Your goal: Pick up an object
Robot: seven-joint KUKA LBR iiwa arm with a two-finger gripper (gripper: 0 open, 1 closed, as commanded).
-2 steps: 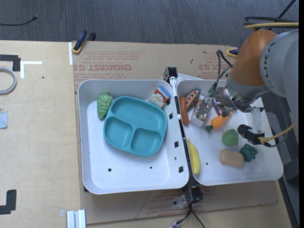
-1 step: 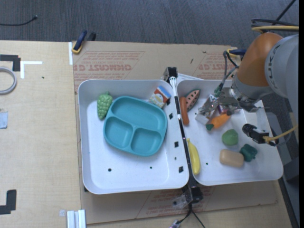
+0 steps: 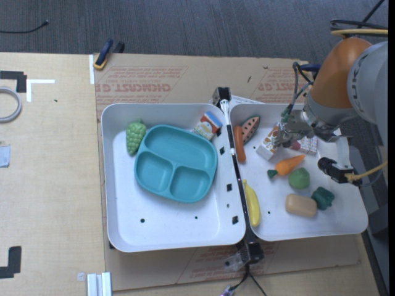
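Carton [image 3: 266, 145] near the right bin's [image 3: 345, 224] far edge sits under my gripper [image 3: 285, 134]; I can't tell its state, so I'd descend squarely, clear of the carrot [image 3: 290, 164].

A: Right bin's crowded: carrot [image 3: 290, 164], green ball [image 3: 299, 178], bread roll [image 3: 301, 206] bunched together.

B: Open floor lies in the left bin [image 3: 166, 227], below the teal divided plate [image 3: 176, 163].
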